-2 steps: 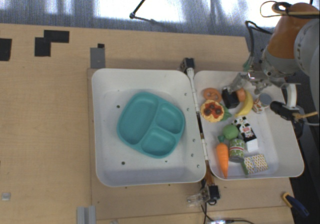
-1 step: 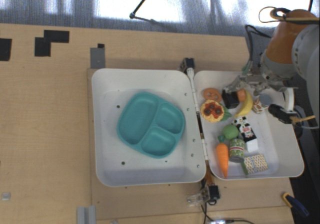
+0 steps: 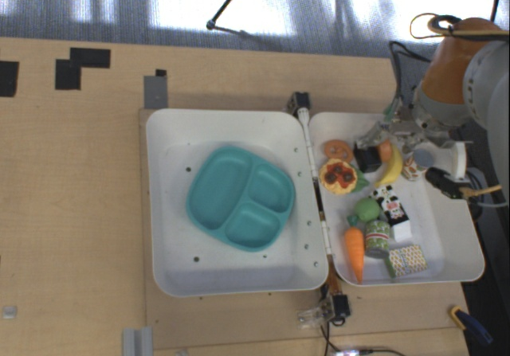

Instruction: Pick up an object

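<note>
The right bin (image 3: 462,243) holds several toy foods. A yellow banana (image 3: 390,170) lies near its middle top. To the banana's left sits a round pizza toy (image 3: 339,177), with a brown cookie (image 3: 336,149) above that. Lower down are a green pepper (image 3: 366,209), an orange carrot (image 3: 355,249), a small can (image 3: 377,237), a black-and-white carton (image 3: 393,209) and a patterned box (image 3: 408,260). My gripper (image 3: 376,151) is low in the bin's upper part, right at the banana's top end and a small orange piece (image 3: 386,150). The wrist hides what lies beneath it.
The left bin (image 3: 171,267) holds a teal divided plate (image 3: 241,197), tilted slightly. A ridge (image 3: 315,187) separates the two bins. The arm's grey and orange body (image 3: 458,76) looms over the right bin's top right corner, with cables (image 3: 470,187) along the right wall.
</note>
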Motion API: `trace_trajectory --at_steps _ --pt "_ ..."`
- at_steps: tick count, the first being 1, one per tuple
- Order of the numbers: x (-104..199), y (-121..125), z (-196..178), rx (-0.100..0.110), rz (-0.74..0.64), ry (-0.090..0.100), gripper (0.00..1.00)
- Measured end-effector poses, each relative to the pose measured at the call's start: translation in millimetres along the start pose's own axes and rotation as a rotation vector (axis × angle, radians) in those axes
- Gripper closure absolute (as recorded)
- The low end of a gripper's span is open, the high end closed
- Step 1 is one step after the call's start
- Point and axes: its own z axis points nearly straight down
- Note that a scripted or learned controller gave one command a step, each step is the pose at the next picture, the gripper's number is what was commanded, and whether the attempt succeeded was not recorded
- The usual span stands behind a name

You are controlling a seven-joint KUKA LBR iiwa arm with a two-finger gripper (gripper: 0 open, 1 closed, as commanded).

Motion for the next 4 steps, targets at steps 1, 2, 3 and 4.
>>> trace_trajectory --at_steps 1,2,3,4 --pt "1 0 1 -0.001 0.001 0.0 0.0" --pt "-3 1 3 -0.003 -0.001 -0.001 0.0" --pt "-4 2 3 -0.004 -0.001 -0.001 0.0" --pt "-10 3 4 -0.005 -0.001 -0.003 0.0"
